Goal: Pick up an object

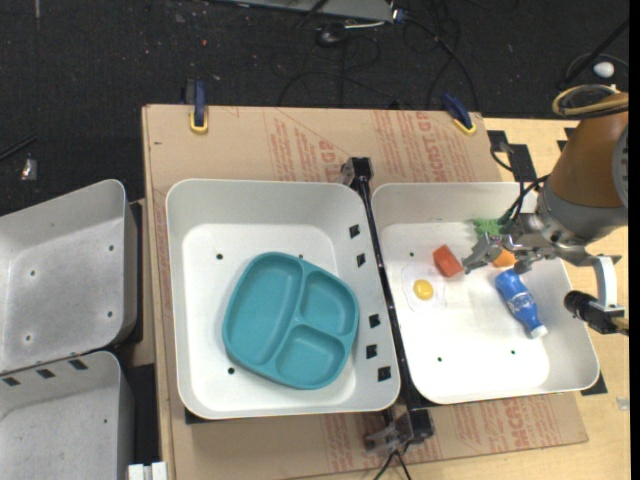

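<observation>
Right now my tool [492,252] sits low in the right bin [480,373], toward that bin's far right corner, with the arm [590,173] coming in over the worktop's right edge. Its dark fingers look spread apart, pointing leftward, and I see nothing between them; I judge it unloaded, though the tips blur against the clutter beneath.

Just beside the tool, toward the bin's middle, lies an orange block [447,261], apart from the fingertips. Under and behind the tool I make out something green [486,227] and a scrap of orange, too hidden to name. A blue bottle [520,303] lies on its side just nearer the worktop's front edge, slanting toward the bin's right wall. A small yellow piece [423,289] rests on the bin floor near the divider. The left bin [190,268] holds a teal compartment plate [290,320], well apart from all this.

Any of these would do, and I judge the orange block the nearest candidate. To do it well I'd centre the fingers on either side of it, go down until they bracket its sides, then close and lift straight up. The bottle is round and could roll out of a pinch.
</observation>
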